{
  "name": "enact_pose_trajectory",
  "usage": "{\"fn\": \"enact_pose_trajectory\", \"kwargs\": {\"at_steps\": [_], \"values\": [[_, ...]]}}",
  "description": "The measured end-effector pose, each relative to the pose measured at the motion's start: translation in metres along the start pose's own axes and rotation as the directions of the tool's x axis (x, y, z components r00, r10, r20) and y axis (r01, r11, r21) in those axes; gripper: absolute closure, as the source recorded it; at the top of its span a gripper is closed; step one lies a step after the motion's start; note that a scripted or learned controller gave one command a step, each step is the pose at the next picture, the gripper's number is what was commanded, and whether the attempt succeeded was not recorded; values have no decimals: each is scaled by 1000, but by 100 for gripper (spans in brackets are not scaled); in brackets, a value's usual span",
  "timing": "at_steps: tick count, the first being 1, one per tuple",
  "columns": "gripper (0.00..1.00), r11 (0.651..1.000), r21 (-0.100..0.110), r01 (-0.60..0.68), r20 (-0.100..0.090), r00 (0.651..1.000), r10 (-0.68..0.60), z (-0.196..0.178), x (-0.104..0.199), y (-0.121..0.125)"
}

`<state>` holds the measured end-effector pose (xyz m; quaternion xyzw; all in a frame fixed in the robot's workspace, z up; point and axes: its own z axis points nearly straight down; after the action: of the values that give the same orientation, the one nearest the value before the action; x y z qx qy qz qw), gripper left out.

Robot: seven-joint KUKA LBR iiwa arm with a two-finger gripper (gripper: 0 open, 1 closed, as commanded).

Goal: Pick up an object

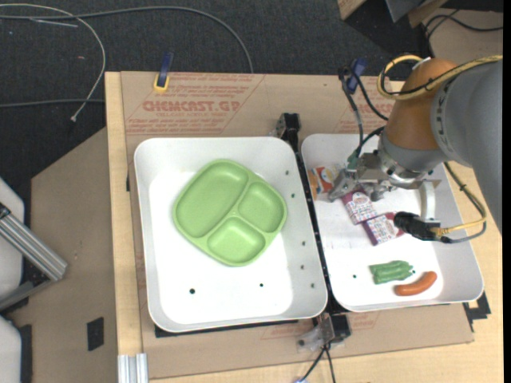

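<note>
In the right bin (pixel 459 242), my gripper (pixel 361 183) hangs low over the far left part, directly above a pink and white packet (pixel 361 208). A purple packet (pixel 378 229) lies just in front of that one. A small orange and white item (pixel 320 180) rests by the bin's left wall, left of the gripper. Nearer the front lie a green toy pepper (pixel 390 271) and an orange sausage (pixel 415 283). The arm's grey body and orange band (pixel 423 106) cover the bin's far right part.
The left bin (pixel 152 214) holds a green divided plate (pixel 230 211). A black and yellow cable (pixel 435 230) runs from the wrist over the right bin. Cardboard lies under both bins.
</note>
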<state>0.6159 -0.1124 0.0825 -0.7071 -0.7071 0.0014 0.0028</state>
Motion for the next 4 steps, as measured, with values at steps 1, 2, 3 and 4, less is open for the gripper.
{"fn": "enact_pose_trajectory", "kwargs": {"at_steps": [1, 2, 3, 4], "values": [[100, 1000, -6, 0, 1, 1000, 0, -14, 0, 2], [100, 1000, -13, 2, 3, 1000, -2, -76, 8, 3], [100, 1000, -13, 1, 3, 1000, -1, -131, 8, 5], [100, 1000, -3, 5, -1, 1000, -5, -125, 59, -3]]}}
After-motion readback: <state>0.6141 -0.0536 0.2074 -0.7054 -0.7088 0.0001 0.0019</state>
